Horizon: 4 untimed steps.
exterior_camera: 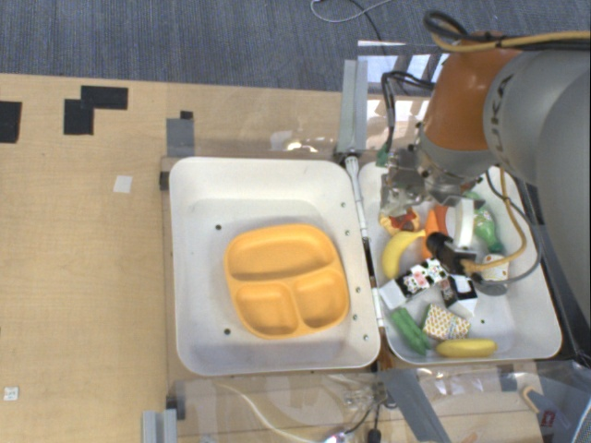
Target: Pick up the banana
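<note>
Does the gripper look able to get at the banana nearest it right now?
Probably yes. The gripper sits in the right bin, just above that banana, whose top looks uncovered. Toys crowd its right side, so closing on it may be tight.

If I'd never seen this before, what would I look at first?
Probably the big yellow-orange tray with three sections, sitting alone in the left bin. Next, the huge grey arm with its orange band leaning in from the right over the right bin, which is crowded with small toys. Among them are two bananas: one banana near the bin's left wall and another banana at the front.
</note>
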Available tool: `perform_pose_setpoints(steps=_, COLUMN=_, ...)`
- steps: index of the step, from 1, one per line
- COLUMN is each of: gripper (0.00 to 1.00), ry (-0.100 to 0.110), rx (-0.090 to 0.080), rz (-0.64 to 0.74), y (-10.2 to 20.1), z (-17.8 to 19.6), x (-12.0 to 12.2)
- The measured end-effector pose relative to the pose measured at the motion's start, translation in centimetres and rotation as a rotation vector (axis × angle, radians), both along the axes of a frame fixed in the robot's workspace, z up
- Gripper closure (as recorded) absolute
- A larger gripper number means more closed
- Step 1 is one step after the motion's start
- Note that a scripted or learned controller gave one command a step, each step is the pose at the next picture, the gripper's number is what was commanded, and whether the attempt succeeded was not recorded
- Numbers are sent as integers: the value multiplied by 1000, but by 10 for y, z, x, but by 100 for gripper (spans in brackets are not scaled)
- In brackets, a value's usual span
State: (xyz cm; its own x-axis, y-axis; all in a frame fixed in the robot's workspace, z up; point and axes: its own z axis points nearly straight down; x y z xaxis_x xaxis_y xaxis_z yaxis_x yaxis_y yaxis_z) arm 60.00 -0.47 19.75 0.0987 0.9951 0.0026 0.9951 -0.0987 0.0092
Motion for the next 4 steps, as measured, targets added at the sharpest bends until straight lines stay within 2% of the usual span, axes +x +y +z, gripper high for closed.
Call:
perform_pose_setpoints(steps=1, gripper=100, ry=7, rx=-2, rz=63, y=-12, z=-13, x=-40)
perform_pose_setpoints(steps=2, gripper=100, ry=4, rx=-2, rz=-25, y=-40, z=44, x=-39)
perform_pose_setpoints(steps=3, gripper=100, ry=8, rx=0, rz=-204, y=-9, z=-2, x=-62)
perform_pose_setpoints(steps=4, gripper=100, ry=5, rx=0, rz=-184, y=-15, z=46, x=-63)
